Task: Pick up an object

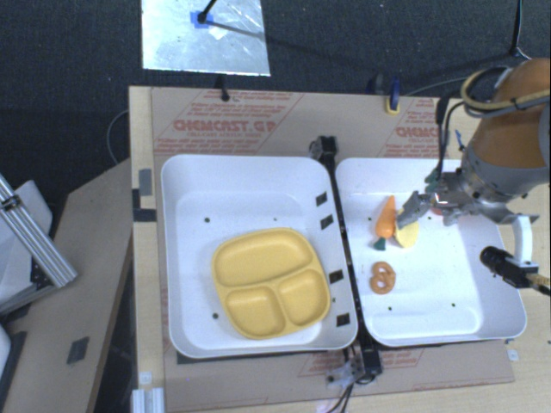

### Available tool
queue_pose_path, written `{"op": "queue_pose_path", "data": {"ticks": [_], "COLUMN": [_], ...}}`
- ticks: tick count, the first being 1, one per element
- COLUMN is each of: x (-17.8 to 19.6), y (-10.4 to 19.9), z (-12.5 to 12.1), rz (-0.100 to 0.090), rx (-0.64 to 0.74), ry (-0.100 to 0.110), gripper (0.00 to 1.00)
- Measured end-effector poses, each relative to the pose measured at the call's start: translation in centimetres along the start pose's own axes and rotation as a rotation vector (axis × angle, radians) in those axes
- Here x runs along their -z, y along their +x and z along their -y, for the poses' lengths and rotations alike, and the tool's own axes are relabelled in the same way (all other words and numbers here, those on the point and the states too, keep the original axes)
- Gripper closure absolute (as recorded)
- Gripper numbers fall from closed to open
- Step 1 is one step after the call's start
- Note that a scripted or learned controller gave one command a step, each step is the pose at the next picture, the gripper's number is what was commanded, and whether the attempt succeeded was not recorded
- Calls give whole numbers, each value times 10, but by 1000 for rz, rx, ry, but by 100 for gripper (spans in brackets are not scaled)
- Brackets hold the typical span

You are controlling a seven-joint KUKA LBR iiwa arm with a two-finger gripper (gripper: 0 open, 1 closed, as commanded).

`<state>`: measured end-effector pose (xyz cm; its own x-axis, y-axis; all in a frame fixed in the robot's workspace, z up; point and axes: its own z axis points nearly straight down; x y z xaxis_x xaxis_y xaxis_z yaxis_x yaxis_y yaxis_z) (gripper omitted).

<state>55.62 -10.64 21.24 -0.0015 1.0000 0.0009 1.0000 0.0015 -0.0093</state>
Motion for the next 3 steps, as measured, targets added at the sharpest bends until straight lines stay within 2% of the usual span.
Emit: {"op": "queue_pose_path", "data": {"ticks": [1, 2, 3], "x": [5, -45, -95], "y": [0, 5, 9], "z": [-2, 6, -3], "rz": [1, 0, 0], "rx": [2, 0, 0], "ry": [-11, -7, -6], "gripper": [0, 0, 0]}}
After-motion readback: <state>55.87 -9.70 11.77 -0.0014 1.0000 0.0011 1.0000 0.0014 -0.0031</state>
